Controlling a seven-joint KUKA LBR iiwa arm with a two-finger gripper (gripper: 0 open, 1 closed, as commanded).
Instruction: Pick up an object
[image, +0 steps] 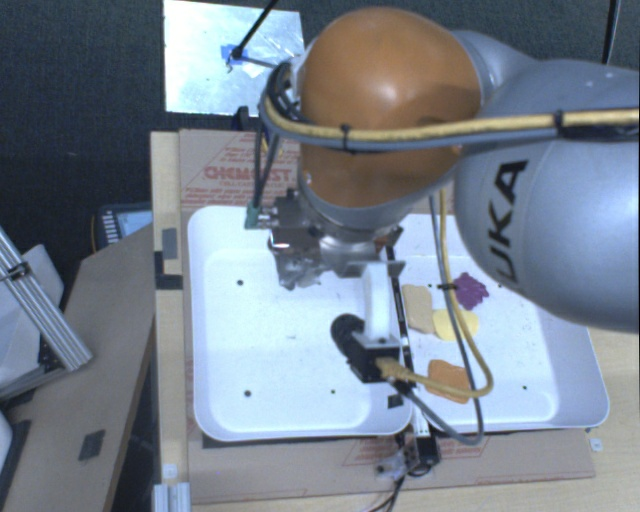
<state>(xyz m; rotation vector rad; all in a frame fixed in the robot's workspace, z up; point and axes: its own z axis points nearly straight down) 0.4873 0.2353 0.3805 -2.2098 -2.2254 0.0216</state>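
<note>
The left white bin (250, 340) lies bare, pale against the cardboard-covered bench (225, 165). Above its far right corner hangs the arm's orange band (385, 100), and below it the gripper (300, 262) sits low over the bin floor; whether it is apart or together, I cannot tell. Further right, in the right bin (560, 390), rest a purple piece (470, 291), a tan piece (420, 308), a yellow piece (455, 324) and an orange piece (450, 378).

Grey KUKA arm (540, 190) with orange band (385, 105) reaching from the right over two shallow white bins (260, 400). Gripper (295, 262) low over the left bin. Right bin: purple crumpled object (470, 291), pale yellow flat pieces (445, 322), orange block (448, 378). Brown cardboard sheet (225, 170) beneath the bins.
</note>
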